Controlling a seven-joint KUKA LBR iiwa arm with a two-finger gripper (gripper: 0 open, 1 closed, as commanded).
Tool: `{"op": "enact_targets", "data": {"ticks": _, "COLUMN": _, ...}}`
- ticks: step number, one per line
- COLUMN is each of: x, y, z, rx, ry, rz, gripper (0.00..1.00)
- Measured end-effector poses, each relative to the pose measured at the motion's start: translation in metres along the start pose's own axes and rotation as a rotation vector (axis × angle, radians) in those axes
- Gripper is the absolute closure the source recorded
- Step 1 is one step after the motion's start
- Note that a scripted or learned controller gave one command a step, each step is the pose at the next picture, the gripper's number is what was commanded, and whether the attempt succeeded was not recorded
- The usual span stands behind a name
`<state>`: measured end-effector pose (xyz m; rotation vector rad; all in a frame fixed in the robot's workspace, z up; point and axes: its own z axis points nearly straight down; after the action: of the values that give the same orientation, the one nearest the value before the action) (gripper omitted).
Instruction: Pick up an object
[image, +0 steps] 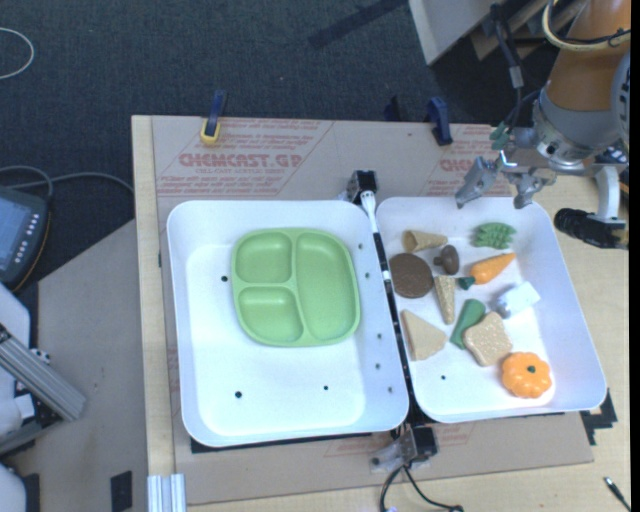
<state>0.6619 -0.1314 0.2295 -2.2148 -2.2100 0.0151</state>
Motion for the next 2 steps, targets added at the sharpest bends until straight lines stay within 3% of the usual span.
{"op": "enact_targets", "data": {"ticks": 1, "x": 0.0, "y": 0.002, "z": -0.009, "rx": -0.015, "ry": -0.002, "rz": -0.002, "gripper": 0.0}}
{"op": "enact_targets", "data": {"ticks": 2, "x": -0.003, "y": -0.001, "z": 0.035, "rx": -0.01, "ry": -0.002, "rz": -0.001, "gripper": 0.0}}
